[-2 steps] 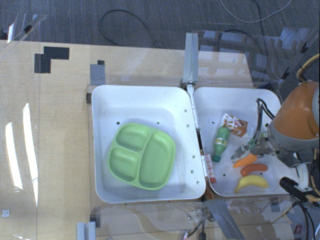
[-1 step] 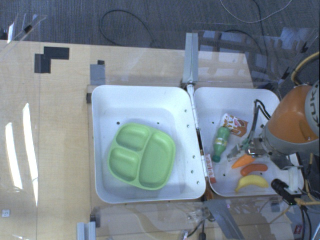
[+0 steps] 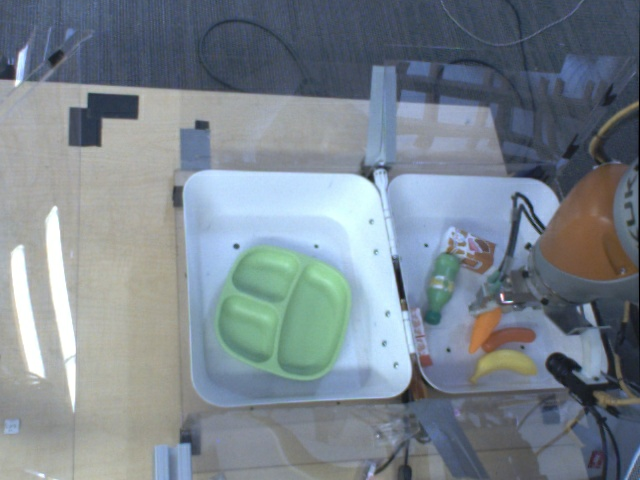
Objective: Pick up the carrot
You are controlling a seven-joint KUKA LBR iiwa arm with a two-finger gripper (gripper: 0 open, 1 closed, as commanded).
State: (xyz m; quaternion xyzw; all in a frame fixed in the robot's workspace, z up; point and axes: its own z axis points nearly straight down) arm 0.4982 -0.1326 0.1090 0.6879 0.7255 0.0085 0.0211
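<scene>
**Gripper over the carrot, grasp unclear**

Hard to read at the gripper (image 3: 497, 298): a small metallic tangle at the end of the arm (image 3: 590, 238), with the fingers too blurred and too crowded by the wrist to tell open from closed. Could not tell whether anything was held. Arm cut off by the right edge, its orange band bulking over the right bin's far side. Packet (image 3: 470, 250) partly hidden behind a black cable looping off the wrist. Clear panels standing around the bench, throwing pale glare streaks at the left and blurring the bench's lower edge.

Light wooden bench (image 3: 100, 268), black tape marks near its upper left corner. Dark grey carpet beyond, with loose cables trailing across it. Two white bins side by side: left bin (image 3: 210, 368) bearing a green divided plate (image 3: 285, 313), right bin (image 3: 425, 198) bearing the rest.

Carrot (image 3: 484, 328) lay in the right bin, tilted, its upper end right under the gripper, touching or nearly so; contact not clear. Just beside it, a red sausage (image 3: 510, 337), and below that a banana (image 3: 503, 365) near the bin's front wall. Green bottle (image 3: 440, 286) to the carrot's left, leaning, well inside the bin.
</scene>
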